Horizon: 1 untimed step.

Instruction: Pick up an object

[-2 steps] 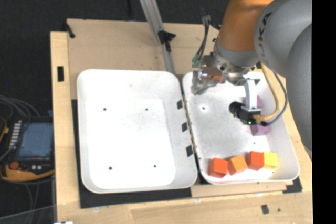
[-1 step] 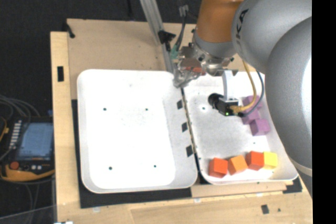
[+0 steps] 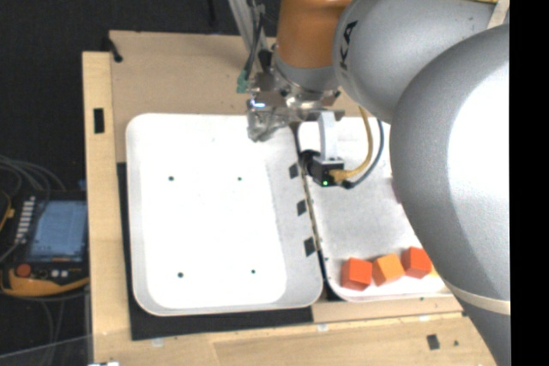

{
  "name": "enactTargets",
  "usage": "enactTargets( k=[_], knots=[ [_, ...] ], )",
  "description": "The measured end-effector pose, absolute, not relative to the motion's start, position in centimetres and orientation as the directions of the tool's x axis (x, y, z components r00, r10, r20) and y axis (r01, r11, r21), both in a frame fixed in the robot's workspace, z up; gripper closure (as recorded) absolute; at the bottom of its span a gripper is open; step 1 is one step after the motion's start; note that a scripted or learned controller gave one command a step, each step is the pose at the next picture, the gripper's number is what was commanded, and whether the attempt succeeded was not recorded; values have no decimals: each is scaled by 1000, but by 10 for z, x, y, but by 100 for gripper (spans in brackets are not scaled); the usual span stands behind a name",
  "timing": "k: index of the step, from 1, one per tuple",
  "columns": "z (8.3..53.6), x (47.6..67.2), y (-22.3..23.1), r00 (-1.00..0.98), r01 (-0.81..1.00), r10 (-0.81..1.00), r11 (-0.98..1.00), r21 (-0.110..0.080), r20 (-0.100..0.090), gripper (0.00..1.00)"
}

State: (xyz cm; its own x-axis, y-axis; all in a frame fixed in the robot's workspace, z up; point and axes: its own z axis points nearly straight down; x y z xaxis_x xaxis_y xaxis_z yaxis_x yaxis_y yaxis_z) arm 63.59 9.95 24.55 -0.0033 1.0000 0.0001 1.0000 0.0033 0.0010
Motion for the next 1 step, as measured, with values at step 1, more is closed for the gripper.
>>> enactTargets(
  k=[1],
  knots=[
    [246, 636, 98, -5, 1000, 1000, 5, 1, -3, 0]
  ],
)
